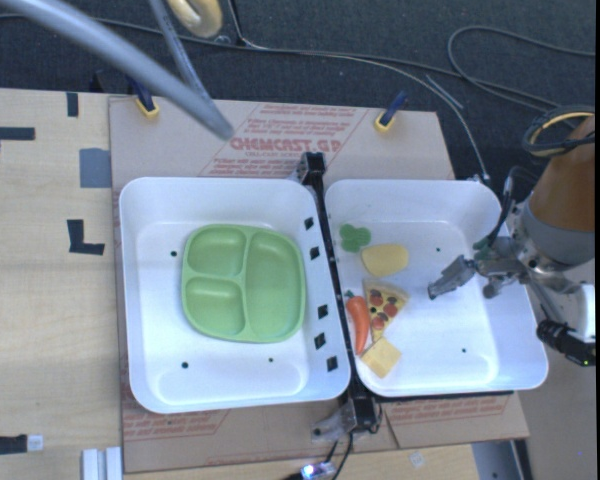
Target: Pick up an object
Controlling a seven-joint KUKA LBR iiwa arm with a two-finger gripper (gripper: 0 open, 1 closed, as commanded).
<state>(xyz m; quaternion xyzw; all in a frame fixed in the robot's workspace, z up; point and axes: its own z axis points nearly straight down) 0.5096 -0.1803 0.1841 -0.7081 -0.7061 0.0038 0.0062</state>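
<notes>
Furthest left of the claw, a green divided plate (245, 282) lies flat in the left bin (140, 268), apparently kept apart as a target dish. Nearer, toy foods are clustered against the right bin's (480, 368) left wall: green piece (354, 236), yellow piece (384, 259), pizza slice (384, 303), carrot (358, 324), cheese (381, 357). The claw (458, 278) hangs to their right, apart from them; whether it is released or clenched cannot be told.

Right bin (500, 363): middle and right floor lie open, clear to the lower right wall.
Toy food: green piece (354, 236), yellow piece (384, 259), pizza slice (384, 303), carrot (358, 325) and cheese wedge (381, 358) crowd the bin's left side.
Left bin (145, 368): green divided plate (245, 282) fills the centre; bare floor only around it.
Divider: black clips (320, 313) line the shared wall.
</notes>
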